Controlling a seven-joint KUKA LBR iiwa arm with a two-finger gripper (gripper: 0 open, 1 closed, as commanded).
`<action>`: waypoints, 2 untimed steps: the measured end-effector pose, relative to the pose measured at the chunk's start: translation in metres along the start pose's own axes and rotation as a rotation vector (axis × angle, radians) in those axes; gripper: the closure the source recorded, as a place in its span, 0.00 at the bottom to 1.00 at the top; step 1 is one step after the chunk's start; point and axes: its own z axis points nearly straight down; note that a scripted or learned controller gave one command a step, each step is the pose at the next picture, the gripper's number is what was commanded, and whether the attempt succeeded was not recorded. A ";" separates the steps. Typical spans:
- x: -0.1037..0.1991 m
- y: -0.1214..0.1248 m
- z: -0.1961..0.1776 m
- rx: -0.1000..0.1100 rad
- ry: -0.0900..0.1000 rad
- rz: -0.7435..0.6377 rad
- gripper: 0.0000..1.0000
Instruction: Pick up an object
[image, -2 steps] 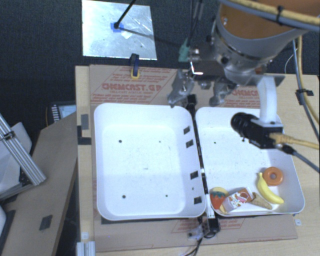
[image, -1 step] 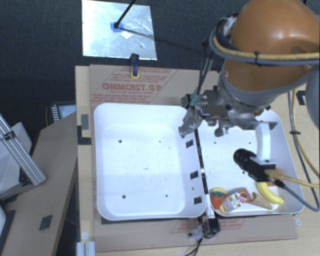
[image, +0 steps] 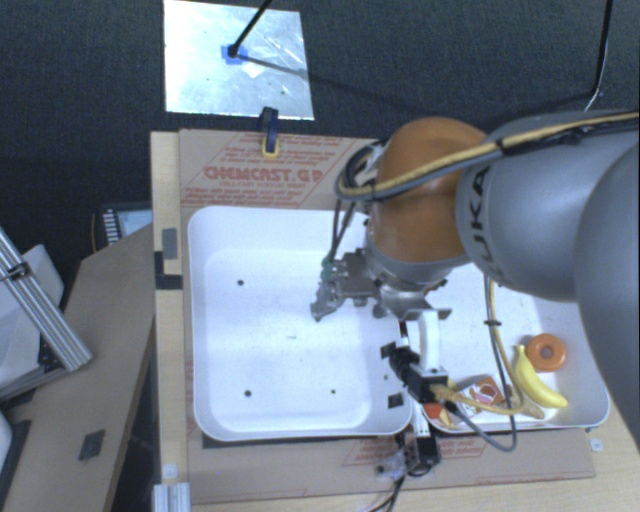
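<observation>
Yellow banana (image: 531, 378) in right bin (image: 570, 418) looks light and bruisable, so pinch mid-body gently; gripper (image: 323, 298) hangs over left bin (image: 215, 300), spread or closed can't tell.

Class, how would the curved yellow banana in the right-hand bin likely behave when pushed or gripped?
The curved yellow banana would probably pivot rather than roll straight. Its smooth, tapering skin might slip from a pinch.

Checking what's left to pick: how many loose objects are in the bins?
3, all in the right bin: banana, orange round thing just behind it, reddish item left of it. The arm may hide more.
</observation>
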 end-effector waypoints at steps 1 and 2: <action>-0.073 0.040 -0.039 -0.021 0.000 0.006 0.00; 0.002 0.013 -0.134 -0.026 0.010 -0.011 0.00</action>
